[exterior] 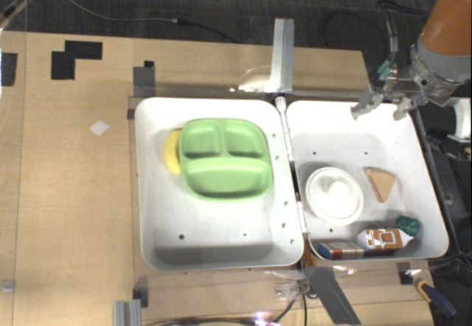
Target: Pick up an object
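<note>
The gripper (381,104) hangs over the far right corner of the right bin (335,125), its two fingers spread apart with nothing between them. Every likely pick lies nearer the camera than the claw: the tan wedge (381,184) sits most directly below it in the view, with the white bowl (334,192) just left of that and the small bottle (381,240) lying on its side along the near wall, long axis running left to right. The green divided plate (224,157) in the left bin (158,192), a yellow object (171,153) tucked at its left edge, is well apart to the left, so the wedge looks the shortest reach.
</note>
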Action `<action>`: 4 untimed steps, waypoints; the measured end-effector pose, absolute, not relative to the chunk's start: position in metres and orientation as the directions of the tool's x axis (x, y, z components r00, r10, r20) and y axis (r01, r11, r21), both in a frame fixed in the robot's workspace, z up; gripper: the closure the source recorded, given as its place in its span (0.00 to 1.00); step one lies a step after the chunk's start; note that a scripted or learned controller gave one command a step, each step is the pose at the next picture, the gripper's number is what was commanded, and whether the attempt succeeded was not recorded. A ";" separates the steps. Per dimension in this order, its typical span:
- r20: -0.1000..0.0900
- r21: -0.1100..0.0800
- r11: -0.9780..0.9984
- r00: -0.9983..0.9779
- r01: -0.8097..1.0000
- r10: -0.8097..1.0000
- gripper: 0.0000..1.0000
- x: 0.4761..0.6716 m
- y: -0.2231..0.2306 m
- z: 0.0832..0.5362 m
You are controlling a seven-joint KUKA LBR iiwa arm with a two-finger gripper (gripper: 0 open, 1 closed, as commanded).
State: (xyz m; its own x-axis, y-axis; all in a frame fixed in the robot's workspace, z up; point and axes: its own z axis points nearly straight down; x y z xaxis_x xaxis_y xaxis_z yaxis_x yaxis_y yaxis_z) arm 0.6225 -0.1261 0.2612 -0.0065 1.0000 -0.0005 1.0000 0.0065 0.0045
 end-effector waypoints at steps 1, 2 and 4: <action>0.000 0.002 -0.035 0.035 0.999 0.999 0.00 0.645 -0.151 0.147; -0.002 0.006 0.126 -0.126 0.992 0.992 0.00 0.653 -0.148 0.195; -0.001 0.007 0.038 -0.038 0.999 0.999 0.00 0.568 -0.205 0.087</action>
